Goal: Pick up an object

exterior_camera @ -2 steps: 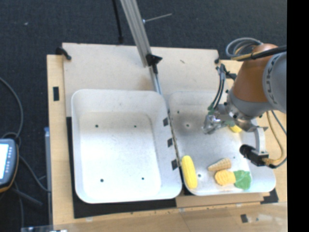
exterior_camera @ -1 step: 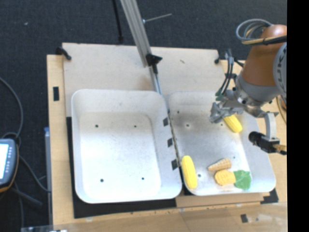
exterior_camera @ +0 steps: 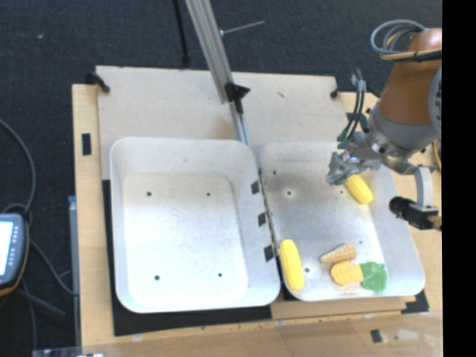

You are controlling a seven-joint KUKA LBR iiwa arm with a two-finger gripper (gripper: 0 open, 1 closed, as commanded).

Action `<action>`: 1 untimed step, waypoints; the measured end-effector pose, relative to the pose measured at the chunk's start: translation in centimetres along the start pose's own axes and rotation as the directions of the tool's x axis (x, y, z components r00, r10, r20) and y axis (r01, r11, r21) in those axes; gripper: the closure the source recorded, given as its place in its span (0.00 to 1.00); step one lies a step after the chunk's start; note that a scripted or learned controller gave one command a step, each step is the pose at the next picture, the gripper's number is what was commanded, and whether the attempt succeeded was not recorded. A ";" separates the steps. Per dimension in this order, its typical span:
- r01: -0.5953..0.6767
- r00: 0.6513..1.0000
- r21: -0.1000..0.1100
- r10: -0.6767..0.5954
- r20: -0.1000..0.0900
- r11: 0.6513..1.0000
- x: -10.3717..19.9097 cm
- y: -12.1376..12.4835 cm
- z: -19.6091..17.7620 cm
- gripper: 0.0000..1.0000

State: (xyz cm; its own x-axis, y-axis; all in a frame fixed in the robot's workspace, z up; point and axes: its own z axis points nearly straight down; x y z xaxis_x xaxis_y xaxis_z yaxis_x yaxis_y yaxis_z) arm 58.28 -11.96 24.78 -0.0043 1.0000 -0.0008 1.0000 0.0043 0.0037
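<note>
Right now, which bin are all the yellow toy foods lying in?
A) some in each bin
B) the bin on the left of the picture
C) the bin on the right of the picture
C: the corn cob by the gripper, the long yellow cob and the corn with green husk all lie in the right bin; the left bin shows just its white floor.

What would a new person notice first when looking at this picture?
Probably the grey and orange arm reaching in from the right, with its gripper low over the far part of the right bin, next to a yellow corn cob. Next, the bright food toys along that bin's near edge: another corn cob, a cracker-like piece and a corn piece with green husk.
</note>
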 end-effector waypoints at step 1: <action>0.001 1.000 0.003 -0.001 -0.001 1.000 5.3 0.0 1.1 1.00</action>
State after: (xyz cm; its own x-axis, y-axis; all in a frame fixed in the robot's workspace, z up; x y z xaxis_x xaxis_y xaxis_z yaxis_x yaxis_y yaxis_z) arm 58.29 -6.67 23.70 -0.0058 1.0000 0.0004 1.0000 0.0058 0.0009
